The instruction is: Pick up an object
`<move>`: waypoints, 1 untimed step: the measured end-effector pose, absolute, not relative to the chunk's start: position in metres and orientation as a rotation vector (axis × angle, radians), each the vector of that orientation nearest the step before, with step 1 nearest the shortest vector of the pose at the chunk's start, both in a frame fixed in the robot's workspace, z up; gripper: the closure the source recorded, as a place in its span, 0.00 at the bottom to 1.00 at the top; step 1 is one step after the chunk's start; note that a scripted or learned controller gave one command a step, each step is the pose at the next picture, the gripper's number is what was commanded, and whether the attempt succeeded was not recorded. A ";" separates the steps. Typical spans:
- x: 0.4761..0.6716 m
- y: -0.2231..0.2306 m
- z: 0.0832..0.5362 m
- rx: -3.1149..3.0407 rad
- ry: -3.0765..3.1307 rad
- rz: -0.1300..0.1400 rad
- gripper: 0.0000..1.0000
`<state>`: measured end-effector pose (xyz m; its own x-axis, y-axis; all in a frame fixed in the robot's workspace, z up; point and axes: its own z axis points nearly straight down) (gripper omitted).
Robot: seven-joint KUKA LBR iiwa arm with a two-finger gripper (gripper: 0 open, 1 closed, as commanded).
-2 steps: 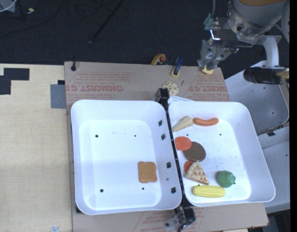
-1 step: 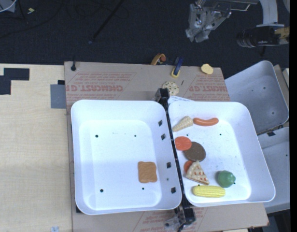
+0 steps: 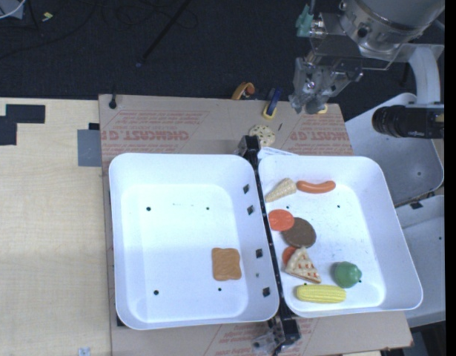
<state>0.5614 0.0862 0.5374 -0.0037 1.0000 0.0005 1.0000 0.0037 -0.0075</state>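
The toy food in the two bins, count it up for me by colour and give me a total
Orange or red: 3, the sausage, the tomato slice and the pizza wedge
Brown: 2, the toast and the patty
Yellow: 1, the corn cob
Green: 1, the lime
Cream: 1, the pale wedge
Total: 8

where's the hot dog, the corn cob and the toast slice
hot dog point(image 3: 316, 186), camera view, middle of the sausage, right bin's far side
corn cob point(image 3: 321, 294), camera view, centre of the yellow cob, right bin's near edge
toast slice point(image 3: 226, 264), camera view, middle of its brown face, left bin
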 end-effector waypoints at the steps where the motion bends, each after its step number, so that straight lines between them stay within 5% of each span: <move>1: 0.488 0.091 0.538 -2.216 -2.222 0.005 1.00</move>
